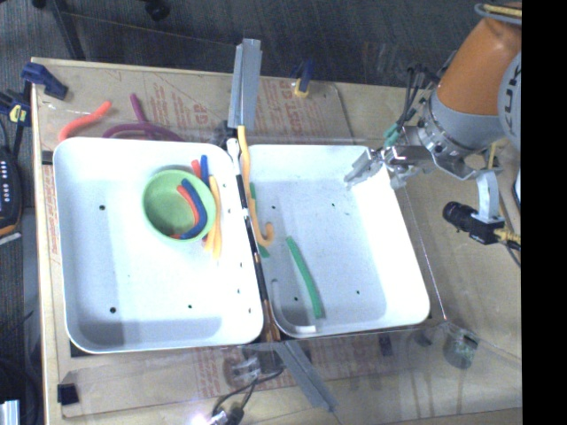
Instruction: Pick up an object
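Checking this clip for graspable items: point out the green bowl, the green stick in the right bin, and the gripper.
green bowl (168,204): camera view, on its inner floor.
green stick (305,277): camera view, on its mid-length.
gripper (361,172): camera view, between its fingertips.

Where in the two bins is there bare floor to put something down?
Left bin: bare floor left of and below the green bowl. Right bin: bare middle between the green stick and the right wall. Crowded: the bowl full of sticks, the divider with the orange hook, and the right bin's top right corner where the pincer hangs.
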Tool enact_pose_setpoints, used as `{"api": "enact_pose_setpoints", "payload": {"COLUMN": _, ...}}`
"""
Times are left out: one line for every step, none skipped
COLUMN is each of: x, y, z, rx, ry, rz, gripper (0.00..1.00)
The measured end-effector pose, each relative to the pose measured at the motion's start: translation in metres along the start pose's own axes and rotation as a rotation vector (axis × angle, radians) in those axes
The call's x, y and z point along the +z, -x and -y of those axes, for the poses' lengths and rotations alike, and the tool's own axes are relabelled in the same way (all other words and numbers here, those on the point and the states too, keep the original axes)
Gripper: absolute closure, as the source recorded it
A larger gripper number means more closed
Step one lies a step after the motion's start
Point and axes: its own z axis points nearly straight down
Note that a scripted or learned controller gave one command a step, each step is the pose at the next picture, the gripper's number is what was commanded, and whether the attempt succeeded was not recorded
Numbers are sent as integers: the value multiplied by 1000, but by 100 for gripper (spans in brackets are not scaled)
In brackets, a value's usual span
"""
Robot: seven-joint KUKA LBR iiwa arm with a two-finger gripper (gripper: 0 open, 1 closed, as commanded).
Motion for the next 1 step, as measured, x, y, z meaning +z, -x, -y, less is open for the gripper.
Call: {"api": "enact_pose_setpoints", "payload": {"x": 124, "y": -47, "z": 48, "rx": -202, "ry": -2, "rz": 1, "gripper": 0}}
